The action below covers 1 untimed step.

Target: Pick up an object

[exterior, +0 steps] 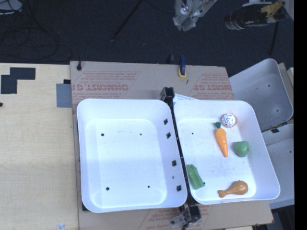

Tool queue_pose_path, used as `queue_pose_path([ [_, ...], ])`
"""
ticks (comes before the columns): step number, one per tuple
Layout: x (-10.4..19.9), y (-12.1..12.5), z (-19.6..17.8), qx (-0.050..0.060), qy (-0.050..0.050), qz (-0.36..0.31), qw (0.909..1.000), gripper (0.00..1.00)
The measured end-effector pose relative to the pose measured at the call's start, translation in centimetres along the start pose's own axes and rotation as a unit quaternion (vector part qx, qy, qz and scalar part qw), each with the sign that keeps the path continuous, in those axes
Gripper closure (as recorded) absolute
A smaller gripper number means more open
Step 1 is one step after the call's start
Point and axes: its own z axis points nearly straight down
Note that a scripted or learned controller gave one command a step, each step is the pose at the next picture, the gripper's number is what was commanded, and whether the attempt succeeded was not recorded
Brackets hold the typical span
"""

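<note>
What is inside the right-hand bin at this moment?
The right bin holds five things: a small white ball, a carrot, a green lump, a green block near the divider, and a toy drumstick. None covers another.

Dark floor (96, 23) strewn with cables, pale wooden bench (33, 152) — brown cardboard sheet (124, 83) beneath 2 bins
</note>
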Motion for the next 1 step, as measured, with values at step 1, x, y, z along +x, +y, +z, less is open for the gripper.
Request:
queue_pose_path([
  [1,0.1,0.08,-0.91,-0.003,0.0,-0.002,1.0,1.0],
])
